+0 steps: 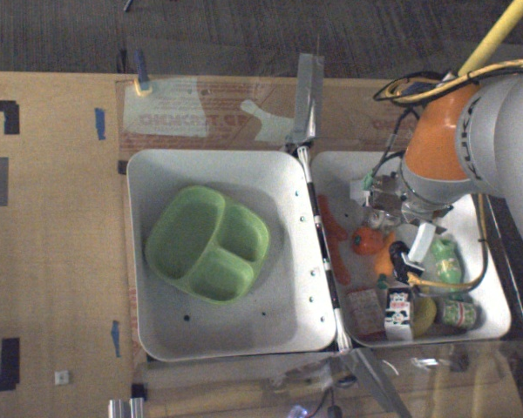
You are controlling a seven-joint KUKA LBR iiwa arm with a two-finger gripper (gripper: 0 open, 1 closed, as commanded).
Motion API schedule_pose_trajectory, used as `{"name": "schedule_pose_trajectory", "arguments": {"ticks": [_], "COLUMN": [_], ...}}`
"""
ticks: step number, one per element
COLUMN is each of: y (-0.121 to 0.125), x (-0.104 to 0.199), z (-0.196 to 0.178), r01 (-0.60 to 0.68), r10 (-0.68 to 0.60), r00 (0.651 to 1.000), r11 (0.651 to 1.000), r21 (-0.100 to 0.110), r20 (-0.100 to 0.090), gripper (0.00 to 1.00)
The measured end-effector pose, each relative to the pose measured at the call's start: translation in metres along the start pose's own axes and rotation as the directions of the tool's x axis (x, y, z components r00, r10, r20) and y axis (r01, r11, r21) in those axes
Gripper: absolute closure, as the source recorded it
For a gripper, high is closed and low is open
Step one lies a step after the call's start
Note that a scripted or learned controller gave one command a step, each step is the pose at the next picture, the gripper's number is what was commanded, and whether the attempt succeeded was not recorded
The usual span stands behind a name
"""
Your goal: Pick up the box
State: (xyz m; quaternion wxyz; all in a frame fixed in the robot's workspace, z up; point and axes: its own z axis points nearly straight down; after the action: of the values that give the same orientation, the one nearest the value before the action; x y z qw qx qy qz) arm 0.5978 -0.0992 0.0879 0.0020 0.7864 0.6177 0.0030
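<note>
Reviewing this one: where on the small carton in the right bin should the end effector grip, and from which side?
Probably from straight above, closing on the carton's two long sides. It lies flat near the right bin's front wall, with a brown pad on one side and a yellow fruit on the other, so the room beside it is tight.

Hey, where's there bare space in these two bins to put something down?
Left bin: bare floor all round the green divided plate, widest along the near edge. Right bin: crowded; the gripper hangs over packed items, with only a small patch at its far left corner.
</note>
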Motion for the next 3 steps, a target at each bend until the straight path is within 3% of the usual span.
{"name": "schedule_pose_trajectory", "arguments": {"ticks": [1,2,3], "y": [0.015,0.022,-0.044], "x": [0.062,0.098,0.212], "z": [-0.097,-0.097,-0.097], "r01": [-0.038,0.155,0.320], "r10": [0.038,-0.155,-0.320], "r00": [0.999,0.988,0.947], "r11": [0.999,0.988,0.947], "r21": [0.005,0.004,0.009], "r20": [0.002,0.001,-0.002], "gripper": [1.00,1.00,1.00]}}
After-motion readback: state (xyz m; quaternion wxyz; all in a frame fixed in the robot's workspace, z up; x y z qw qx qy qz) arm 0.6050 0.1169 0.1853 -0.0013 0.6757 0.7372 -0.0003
